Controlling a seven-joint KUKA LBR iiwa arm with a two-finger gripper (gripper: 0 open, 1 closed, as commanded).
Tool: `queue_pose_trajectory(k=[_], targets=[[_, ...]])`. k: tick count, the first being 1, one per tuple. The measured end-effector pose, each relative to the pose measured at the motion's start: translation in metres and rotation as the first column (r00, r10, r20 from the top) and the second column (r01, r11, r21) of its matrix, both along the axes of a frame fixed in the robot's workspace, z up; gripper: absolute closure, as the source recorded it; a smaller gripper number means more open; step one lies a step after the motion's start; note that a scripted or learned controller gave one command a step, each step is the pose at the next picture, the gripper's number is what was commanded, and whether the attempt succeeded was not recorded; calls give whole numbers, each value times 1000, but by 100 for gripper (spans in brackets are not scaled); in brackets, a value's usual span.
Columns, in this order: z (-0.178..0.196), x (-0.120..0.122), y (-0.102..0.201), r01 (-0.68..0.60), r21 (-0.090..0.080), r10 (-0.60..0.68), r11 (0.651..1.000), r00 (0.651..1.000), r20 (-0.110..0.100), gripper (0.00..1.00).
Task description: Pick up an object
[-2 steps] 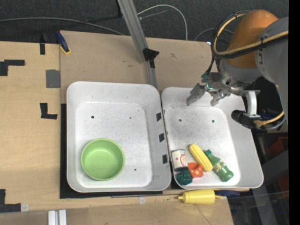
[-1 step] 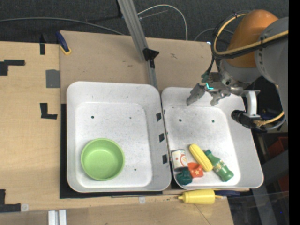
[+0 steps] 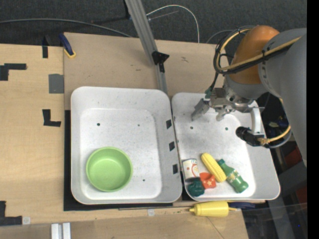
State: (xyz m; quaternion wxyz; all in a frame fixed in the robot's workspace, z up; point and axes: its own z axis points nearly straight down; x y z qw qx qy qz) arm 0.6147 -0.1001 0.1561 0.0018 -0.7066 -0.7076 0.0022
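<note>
- Several small objects sit clustered at the lower edge of your right bin (image 3: pixel 259 176): a yellow banana (image 3: pixel 212 167), a green bottle (image 3: pixel 233 178), a red piece (image 3: pixel 208 180), a small can (image 3: pixel 189 168).
- Your end effector (image 3: pixel 209 111) hovers over the bin's upper part, fingers spread open, gripping nothing.
- A green bowl (image 3: pixel 109 169) rests in the left bin (image 3: pixel 119 101).
- A yellow bottle (image 3: pixel 212 209) lies on the tabletop (image 3: pixel 109 59).

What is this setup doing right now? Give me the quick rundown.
The grey robot arm's two-finger gripper hangs open over the upper part of the right white bin, holding nothing. The small toys sit bunched at that bin's near edge: a yellow corn cob, a green bottle, a small white can and a red-and-green piece. A round green bowl sits in the left white bin. A yellow bottle lies on the bench outside.
</note>
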Motion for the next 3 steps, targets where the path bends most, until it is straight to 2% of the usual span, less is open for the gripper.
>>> queue_pose_trajectory(k=[1,2,3], targets=[[-44,1,3,-1,0,1,1000,1000,-1,0],[-67,1,3,-1,-1,1,1000,1000,5,0],[-57,1,4,-2,-1,2,1000,1000,5,100]])
